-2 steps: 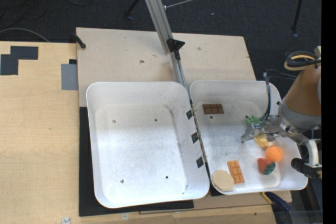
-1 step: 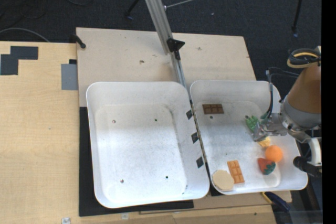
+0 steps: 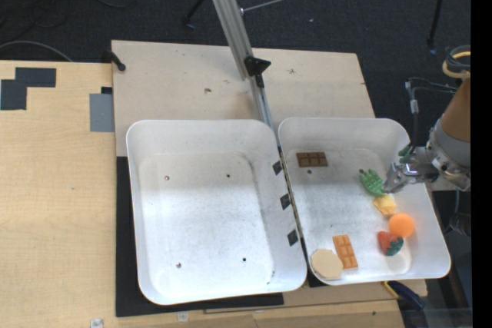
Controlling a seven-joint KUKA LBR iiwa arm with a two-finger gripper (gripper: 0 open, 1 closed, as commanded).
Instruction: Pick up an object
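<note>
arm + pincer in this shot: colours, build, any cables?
At the right edge, a grey arm segment with an orange band above it. The pincer is small and metallic, silver-grey with darker parts, at the right bin's far-right side. A thin dark cable loops beside the arm. No markings legible.

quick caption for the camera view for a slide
Gripper low over the right bin, beside a green toy and a yellow piece.
</note>
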